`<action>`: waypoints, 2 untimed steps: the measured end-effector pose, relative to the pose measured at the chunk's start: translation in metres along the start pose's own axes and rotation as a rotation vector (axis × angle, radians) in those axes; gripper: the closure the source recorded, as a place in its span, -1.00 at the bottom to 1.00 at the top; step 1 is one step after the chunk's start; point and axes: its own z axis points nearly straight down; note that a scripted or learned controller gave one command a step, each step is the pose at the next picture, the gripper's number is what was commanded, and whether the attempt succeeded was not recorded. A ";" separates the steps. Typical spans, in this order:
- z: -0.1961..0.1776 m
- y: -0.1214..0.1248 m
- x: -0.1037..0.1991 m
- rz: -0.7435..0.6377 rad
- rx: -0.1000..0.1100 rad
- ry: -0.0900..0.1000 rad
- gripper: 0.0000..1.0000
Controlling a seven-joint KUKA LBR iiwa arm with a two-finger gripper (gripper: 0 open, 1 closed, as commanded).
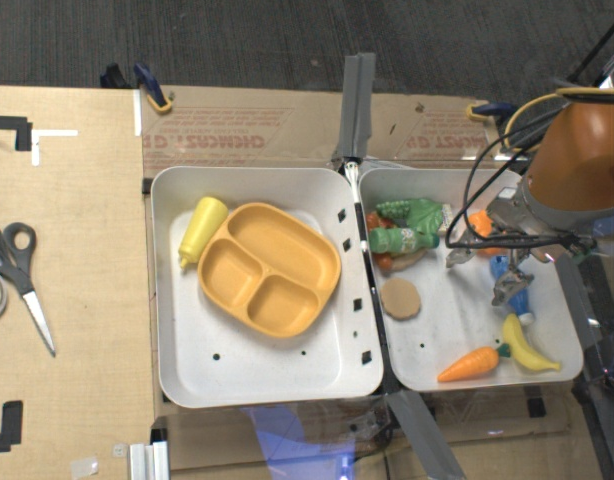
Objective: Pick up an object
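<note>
Scissors on the surface at far left, yellow divided plate and yellow bottle in the left bin, green bag, brown disc, carrot and banana in the right bin, gripper at right over a blue object, fingers' spread impossible to tell.
</note>
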 end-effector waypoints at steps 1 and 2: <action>0.000 0.000 0.000 0.000 0.000 0.000 -1.00; 0.000 0.000 0.000 0.000 0.000 0.000 -1.00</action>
